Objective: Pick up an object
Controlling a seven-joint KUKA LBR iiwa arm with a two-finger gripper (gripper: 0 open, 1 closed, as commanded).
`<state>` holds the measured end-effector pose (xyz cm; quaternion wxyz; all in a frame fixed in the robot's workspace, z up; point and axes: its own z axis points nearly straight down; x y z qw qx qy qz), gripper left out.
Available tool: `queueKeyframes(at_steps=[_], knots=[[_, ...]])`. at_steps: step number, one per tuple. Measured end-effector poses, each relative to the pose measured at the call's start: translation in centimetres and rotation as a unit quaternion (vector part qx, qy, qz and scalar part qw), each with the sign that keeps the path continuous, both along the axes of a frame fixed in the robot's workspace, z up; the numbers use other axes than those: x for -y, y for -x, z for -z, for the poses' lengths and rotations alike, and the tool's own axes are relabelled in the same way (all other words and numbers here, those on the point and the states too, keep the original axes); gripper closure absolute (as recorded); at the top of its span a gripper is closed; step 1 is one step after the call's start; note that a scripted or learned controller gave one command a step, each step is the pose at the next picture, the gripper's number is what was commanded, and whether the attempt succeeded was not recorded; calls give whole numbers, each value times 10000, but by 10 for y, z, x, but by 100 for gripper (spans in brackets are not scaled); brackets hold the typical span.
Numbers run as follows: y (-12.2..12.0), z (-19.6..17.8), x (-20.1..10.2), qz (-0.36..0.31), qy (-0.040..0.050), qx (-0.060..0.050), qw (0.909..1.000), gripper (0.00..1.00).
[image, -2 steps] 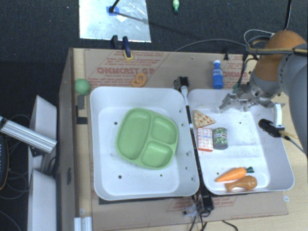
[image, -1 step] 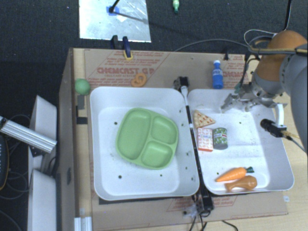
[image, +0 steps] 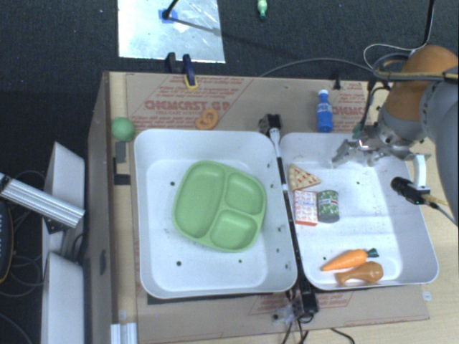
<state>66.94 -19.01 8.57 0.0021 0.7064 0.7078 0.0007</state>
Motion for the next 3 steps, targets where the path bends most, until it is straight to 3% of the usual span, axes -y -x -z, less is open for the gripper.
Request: queueKeyframes(at_steps=[1, 3], knots=[[0, 1, -16, -13, -4, -6, 10000, 0], [0, 0, -13, -4, -1, -4, 10000, 0]])
